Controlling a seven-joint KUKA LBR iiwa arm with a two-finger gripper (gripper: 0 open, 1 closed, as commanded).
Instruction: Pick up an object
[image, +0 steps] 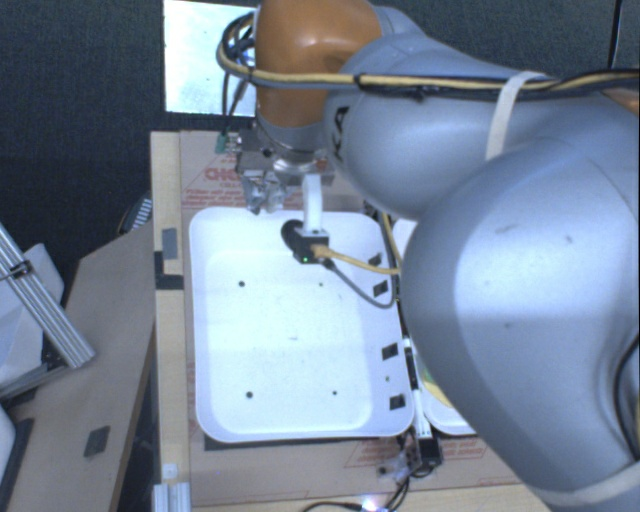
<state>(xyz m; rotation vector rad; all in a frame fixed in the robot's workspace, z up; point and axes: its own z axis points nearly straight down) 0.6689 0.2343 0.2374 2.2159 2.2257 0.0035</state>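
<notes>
White plastic of the left bin (290, 400) lies bare under the gripper (268, 195), poised at its far rim; its grip cannot be told. No object to pick is visible, so the search step remains, likely toward the right bin (405, 235).

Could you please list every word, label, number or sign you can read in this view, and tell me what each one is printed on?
No text can be read.
Red printing on the cardboard sheet behind the left bin: blurred, unreadable.
Red marks on the same cardboard at the bin's front edge: too small to read.
Small black tags on the divider between the bins: no legible characters.
The arm and gripper carry no visible lettering.
</notes>
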